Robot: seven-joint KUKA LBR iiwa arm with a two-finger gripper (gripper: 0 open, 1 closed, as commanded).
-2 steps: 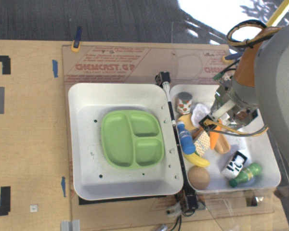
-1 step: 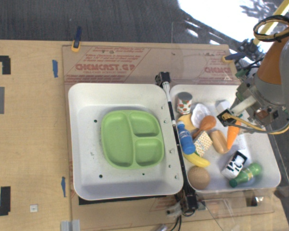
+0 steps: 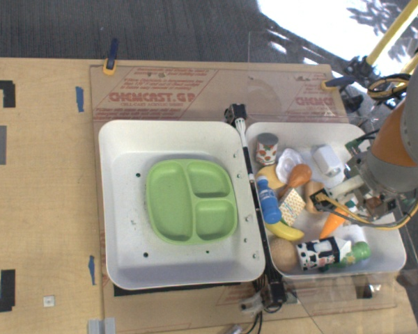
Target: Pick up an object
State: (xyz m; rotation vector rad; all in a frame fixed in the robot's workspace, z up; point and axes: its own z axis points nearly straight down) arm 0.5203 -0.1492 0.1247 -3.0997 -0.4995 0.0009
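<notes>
The right bin (image 3: 397, 256) holds a jumble of toy items. Among them are a small cup with a face (image 3: 267, 147), a blue bottle (image 3: 268, 202), a banana (image 3: 287, 230), a square cracker (image 3: 292, 204), a brown drumstick (image 3: 299, 177), a white cylinder (image 3: 328, 158), an orange carrot (image 3: 332, 224) and a cow-patterned carton (image 3: 316, 255). My gripper (image 3: 366, 202) hangs low over the right side of this bin, just above and right of the carrot. The wrist hides what lies under it.
The left bin (image 3: 118, 152) holds a green divided plate (image 3: 192, 200). A tan round item (image 3: 282, 255) and a green item (image 3: 360, 252) lie at the right bin's front. A black divider (image 3: 246, 160) runs between the bins.
</notes>
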